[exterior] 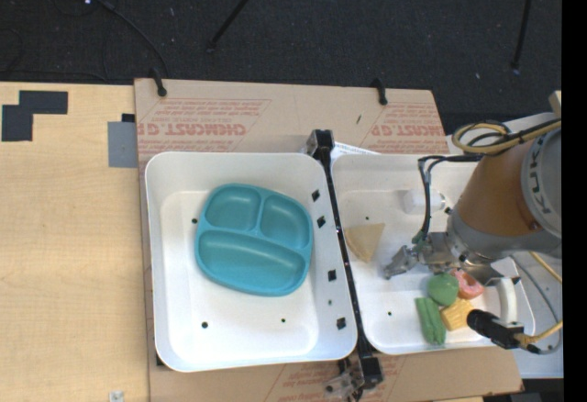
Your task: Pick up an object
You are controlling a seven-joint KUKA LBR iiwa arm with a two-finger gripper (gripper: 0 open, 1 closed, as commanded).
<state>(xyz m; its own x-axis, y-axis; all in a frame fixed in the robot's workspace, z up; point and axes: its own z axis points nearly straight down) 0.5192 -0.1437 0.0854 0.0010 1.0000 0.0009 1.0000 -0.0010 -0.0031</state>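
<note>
I am reaching down with my fingers (400, 262) spread and holding nothing, just beside the tan wedge (365, 241), which I must next close on.

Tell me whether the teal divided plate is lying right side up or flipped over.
Right side up. The teal plate lies flat in the left bin with its three compartments facing the camera, their raised dividers visible.
</note>
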